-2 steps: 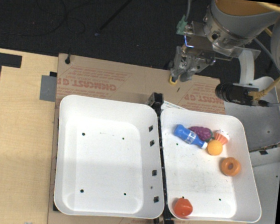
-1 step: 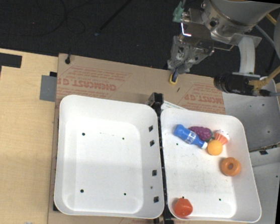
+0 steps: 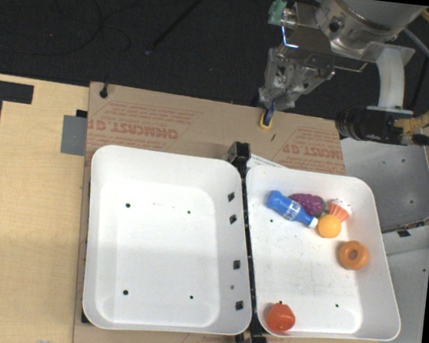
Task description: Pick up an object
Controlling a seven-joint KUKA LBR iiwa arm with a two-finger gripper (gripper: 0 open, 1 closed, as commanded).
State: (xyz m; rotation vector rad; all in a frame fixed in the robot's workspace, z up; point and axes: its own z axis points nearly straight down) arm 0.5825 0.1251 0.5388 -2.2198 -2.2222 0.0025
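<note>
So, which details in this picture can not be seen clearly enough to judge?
- Gripper, camera view: its fingers are too small and dark against the black background.
- Purple lumpy toy: partly covered by the blue plastic bottle, so its shape is unclear.
- Small white and orange toy: too small to identify.
- Grey arm: cut off by the top edge.

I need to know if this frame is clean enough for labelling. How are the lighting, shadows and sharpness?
Camera view: even, bright light; the right bin and left bin look nearly washed out, with soft shadows along the left bin's inner walls. The blue bottle, orange ring and red ball are sharp enough. The end effector is dim against the dark background, its details hard to read.
</note>
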